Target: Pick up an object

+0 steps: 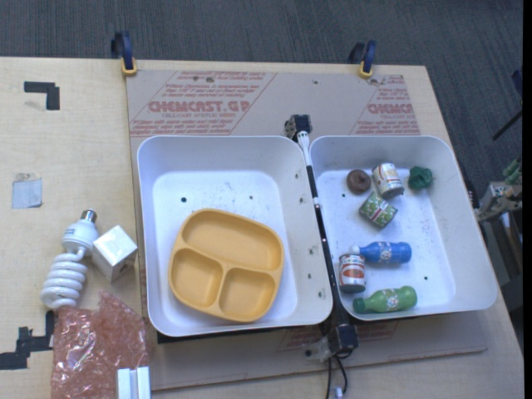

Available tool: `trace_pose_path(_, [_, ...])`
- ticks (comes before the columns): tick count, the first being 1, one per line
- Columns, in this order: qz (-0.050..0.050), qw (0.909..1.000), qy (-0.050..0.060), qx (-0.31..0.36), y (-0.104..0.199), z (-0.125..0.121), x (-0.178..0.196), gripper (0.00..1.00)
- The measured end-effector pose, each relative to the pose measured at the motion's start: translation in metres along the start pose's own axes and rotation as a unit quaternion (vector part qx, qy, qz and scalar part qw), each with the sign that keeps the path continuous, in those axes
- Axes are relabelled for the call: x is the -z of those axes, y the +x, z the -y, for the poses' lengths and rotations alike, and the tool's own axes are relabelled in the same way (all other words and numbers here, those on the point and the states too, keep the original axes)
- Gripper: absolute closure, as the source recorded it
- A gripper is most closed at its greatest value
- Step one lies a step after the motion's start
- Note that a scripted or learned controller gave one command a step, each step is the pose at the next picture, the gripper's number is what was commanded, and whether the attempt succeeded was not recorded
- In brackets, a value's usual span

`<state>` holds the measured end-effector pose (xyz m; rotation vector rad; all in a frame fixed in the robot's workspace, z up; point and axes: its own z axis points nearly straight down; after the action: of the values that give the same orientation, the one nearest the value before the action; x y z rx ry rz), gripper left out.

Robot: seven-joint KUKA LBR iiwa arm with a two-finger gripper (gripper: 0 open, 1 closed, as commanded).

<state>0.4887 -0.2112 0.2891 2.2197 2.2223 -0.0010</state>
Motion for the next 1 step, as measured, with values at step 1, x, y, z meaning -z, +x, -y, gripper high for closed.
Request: trace_pose_path(1, [0.0, 1.0, 0.0, -0.001, 0.0299, -0.0189, -0.1967, 0.0])
